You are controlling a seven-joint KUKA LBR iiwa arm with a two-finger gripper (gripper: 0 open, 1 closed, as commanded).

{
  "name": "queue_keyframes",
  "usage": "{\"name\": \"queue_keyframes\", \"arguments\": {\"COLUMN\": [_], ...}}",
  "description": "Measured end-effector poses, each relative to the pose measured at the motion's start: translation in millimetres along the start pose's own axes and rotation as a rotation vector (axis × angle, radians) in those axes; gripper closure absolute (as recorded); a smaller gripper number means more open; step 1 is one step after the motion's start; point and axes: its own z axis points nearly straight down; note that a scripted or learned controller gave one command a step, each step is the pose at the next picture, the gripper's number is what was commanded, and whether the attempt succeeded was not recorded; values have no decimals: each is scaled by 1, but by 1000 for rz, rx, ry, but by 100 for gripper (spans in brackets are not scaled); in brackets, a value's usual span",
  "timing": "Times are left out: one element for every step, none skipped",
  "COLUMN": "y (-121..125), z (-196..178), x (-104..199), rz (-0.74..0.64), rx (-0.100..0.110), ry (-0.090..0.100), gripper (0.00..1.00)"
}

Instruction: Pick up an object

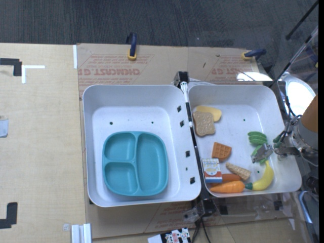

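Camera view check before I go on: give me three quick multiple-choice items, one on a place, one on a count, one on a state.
1. Where does the teal tray lie?
A. left bin
B. right bin
C. bare bench

2. How many compartments does the tray have?
A. two
B. three
C. five

3. How does the banana lie?
A. inside the tray
B. on the right bin floor near its right wall
C. on the cardboard

Answers: 1 A, it sits in the left bin. 2 B, two small ones beside one long one. 3 B, it rests beside the carrot, below the gripper.
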Motion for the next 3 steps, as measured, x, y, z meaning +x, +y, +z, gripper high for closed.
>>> {"name": "queue_keyframes", "arguments": {"y": [-3, -1, -3], "z": [27, 19, -22], "x": [22, 22, 39], "rz": [390, 387, 726], "rx": [-2, -3, -4], "ry": [-7, -7, -9], "gripper": [0, 100, 100]}}
